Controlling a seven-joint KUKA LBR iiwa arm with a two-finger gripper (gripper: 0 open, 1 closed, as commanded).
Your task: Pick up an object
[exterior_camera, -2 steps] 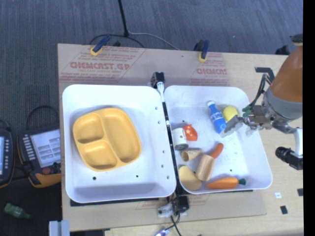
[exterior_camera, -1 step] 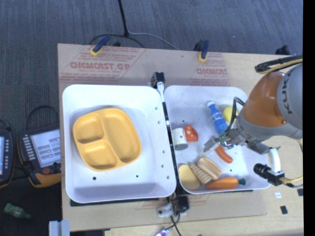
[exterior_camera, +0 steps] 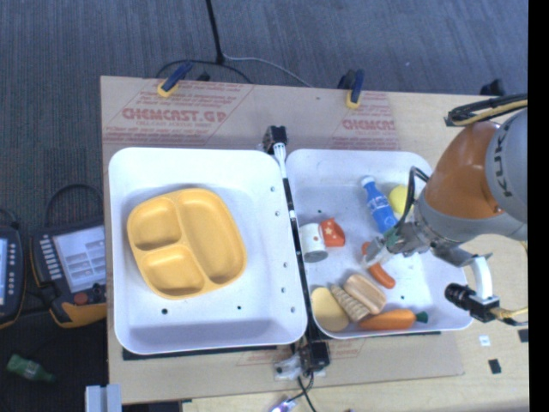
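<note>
My gripper (exterior_camera: 383,245) hangs low inside the right bin (exterior_camera: 343,163), near its middle, below the grey and orange arm (exterior_camera: 467,187). Just left of and above it lies a blue bottle (exterior_camera: 376,202), with a yellow ball (exterior_camera: 400,199) beside that. A small orange piece (exterior_camera: 383,275) lies right under the gripper, slightly toward the front. A red and white can (exterior_camera: 319,237) rests on its side by the bin's left wall. Whether anything is held cannot be made out.
Along the right bin's front edge lie a carrot (exterior_camera: 391,320), a tan brush (exterior_camera: 360,297) and a yellow round piece (exterior_camera: 326,309). The left bin (exterior_camera: 129,316) holds a yellow divided tray (exterior_camera: 183,240). Clamps and cables sit at the board's back edge.
</note>
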